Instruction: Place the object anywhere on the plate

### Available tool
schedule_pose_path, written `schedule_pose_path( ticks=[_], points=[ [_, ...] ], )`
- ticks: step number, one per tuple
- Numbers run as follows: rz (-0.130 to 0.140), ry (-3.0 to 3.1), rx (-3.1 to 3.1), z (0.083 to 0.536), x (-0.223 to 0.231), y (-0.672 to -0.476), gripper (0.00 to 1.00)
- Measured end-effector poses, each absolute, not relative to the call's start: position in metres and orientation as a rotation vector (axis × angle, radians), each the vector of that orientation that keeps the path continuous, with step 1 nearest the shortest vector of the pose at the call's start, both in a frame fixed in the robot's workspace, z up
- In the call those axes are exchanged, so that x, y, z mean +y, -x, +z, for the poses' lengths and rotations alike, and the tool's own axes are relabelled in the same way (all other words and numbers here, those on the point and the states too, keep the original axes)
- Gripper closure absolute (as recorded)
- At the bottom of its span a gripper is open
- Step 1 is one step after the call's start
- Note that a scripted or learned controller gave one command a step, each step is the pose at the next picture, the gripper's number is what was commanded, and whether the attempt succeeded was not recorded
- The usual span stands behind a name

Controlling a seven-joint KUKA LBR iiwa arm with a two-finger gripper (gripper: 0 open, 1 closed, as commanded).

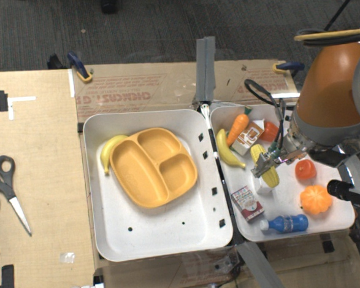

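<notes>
Wooden bench (pixel 36 199) with scissors (pixel 11 189), grey carpet beyond; hand (pixel 268 162) state unclear.

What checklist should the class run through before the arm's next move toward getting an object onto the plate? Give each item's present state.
1. Plate sits flat in the left bin: ok.
2. Plate compartments free to receive an object: ok.
3. Gripper is over the right bin, above the yellow corn-like toy: ok.
4. An object is held between the fingers: cannot tell.
5. Neighbours crowd the pick; carton and banana lie close by: not ok.
6. Divider between the bins must be crossed: not yet done.
</notes>
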State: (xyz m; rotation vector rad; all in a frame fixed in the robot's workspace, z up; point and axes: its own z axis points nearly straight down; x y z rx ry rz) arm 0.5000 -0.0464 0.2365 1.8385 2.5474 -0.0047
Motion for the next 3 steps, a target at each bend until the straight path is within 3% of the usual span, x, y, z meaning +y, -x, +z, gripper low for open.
schedule_pose_path(
  ticks=[1, 2, 3],
  points=[
    [-0.003, -1.522, 2.747, 0.258, 0.039, -0.555, 1.0],
    [-0.004, -1.557, 2.728, 0.411, 0.084, -0.562, 1.0],
    [-0.006, -1.548, 2.734, 0.336, 0.129, -0.61, 1.0]
  ],
)
